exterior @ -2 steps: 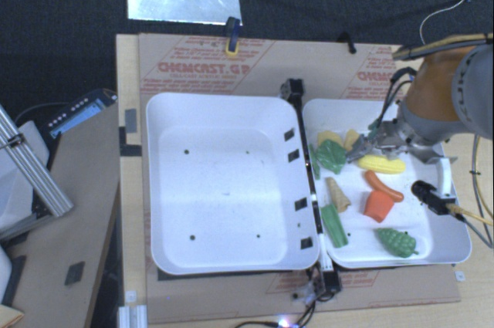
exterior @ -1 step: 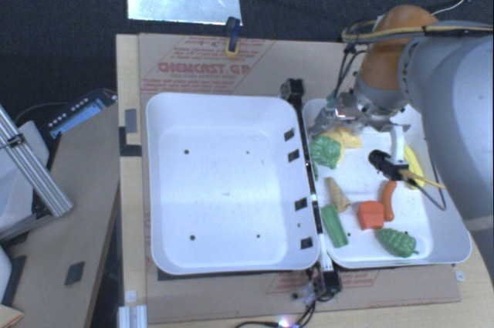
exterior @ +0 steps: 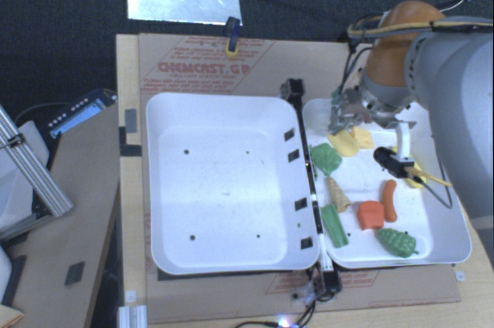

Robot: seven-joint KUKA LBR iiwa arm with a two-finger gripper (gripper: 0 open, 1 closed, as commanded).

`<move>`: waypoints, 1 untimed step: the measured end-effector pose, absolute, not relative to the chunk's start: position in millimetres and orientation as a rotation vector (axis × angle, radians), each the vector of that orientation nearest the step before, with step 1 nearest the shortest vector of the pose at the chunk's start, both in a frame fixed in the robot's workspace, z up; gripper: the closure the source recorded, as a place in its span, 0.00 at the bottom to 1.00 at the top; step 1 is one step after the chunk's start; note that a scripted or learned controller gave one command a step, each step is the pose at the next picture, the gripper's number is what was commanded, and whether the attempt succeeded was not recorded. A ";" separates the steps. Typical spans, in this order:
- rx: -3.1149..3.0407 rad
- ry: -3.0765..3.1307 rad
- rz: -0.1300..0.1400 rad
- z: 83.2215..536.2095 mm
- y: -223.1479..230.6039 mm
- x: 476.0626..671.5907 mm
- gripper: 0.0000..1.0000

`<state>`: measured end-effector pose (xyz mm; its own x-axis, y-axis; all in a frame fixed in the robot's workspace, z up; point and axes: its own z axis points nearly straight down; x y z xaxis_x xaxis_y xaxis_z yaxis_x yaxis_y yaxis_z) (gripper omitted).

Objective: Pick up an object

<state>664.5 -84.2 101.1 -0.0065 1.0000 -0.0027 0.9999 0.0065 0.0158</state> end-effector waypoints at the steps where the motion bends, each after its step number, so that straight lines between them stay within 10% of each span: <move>1: 2.211 2.211 0.014 239.7 -109.3 647.1 1.00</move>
